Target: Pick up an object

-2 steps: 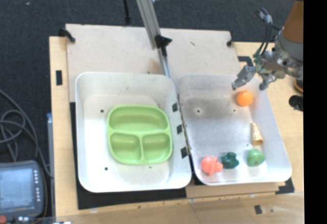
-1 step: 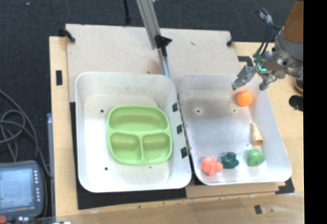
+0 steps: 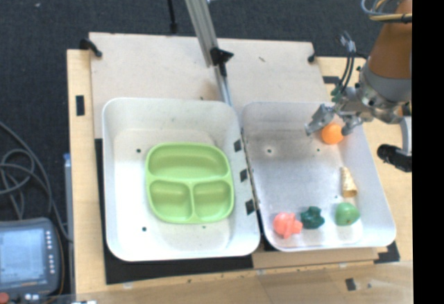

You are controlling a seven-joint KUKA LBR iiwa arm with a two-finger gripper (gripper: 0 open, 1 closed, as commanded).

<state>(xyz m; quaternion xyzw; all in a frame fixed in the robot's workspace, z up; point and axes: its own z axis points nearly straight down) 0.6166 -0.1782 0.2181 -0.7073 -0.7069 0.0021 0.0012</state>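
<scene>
Nearest the camera, along the front wall of the right-hand shallow white bin (image 3: 368, 157): a pink-orange lumpy toy (image 3: 286, 224), a dark green small toy (image 3: 312, 217) touching or just beside it, then a light green rounded ball-like piece (image 3: 346, 213) toward the front right corner. Up from that, near the right wall, a tan cone-shaped piece (image 3: 347, 182) lying lengthwise along the wall.

Left-hand shallow white bin (image 3: 118, 157): a lime-green plastic divided plate (image 3: 189, 181), three compartments, sits about mid-bin, flat. The bins touch along their inner walls.

Behind the bins, a slanted aluminium rail (image 3: 196, 7) rises from the back edge of the pale wooden bench (image 3: 152, 63). Grey screen unit (image 3: 26, 257) off the bench's front left corner, cables on dark carpet.

Grey arm with orange band (image 3: 388, 53) comes over the right bin's back right corner. Two-finger pincer (image 3: 334, 126) hangs there; a small orange ball (image 3: 332, 133) sits right at its tips, touching or nearly so. Whether the ball is actually between the fingers, and how wide they stand, cannot be told from this angle. Nothing else lies near the ball; the front-wall cluster is well apart.
</scene>
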